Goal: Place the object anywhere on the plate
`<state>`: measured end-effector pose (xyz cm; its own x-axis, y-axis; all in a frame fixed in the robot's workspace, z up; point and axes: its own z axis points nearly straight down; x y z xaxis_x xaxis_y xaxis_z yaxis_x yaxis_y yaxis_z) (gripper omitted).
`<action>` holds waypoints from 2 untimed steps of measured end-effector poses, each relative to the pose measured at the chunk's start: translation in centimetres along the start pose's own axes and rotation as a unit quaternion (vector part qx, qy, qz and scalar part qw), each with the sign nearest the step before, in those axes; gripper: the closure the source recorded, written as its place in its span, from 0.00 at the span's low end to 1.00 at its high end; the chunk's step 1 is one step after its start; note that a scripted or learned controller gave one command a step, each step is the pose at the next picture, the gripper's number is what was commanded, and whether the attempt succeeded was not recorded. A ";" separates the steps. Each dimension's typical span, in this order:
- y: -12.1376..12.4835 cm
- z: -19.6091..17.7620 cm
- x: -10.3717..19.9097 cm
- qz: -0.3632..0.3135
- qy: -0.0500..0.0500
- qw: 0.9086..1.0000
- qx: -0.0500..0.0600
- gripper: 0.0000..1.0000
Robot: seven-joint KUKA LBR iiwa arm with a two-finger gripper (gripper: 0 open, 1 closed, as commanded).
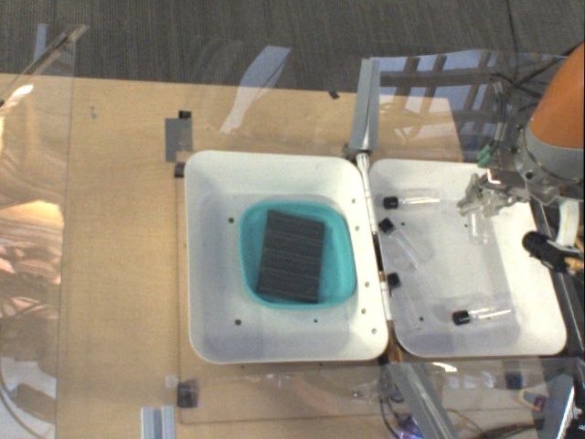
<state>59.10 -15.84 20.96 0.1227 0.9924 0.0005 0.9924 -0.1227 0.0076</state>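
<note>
A dark ribbed block [292, 256] already rests on the teal plate [342, 262] — well apart from the gripper [483, 198], whose grip state I cannot tell.

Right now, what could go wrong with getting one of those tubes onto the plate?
The clear tubes nearly vanish against the white right bin, so a grasp may miss. A dark ridged block covers most of the teal plate, so a round tube may roll. The end effector must also clear the bin walls.

open rm round tubes [482, 315] in rt bin [539, 337]
</note>
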 end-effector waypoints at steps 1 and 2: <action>-6.6 7.4 6.3 -0.026 0.000 1.000 0.002 1.00; -3.7 2.3 12.4 -0.047 0.000 0.999 0.000 1.00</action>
<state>57.02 -3.11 18.61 0.0287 0.9996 0.0008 0.9996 -0.0287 0.0075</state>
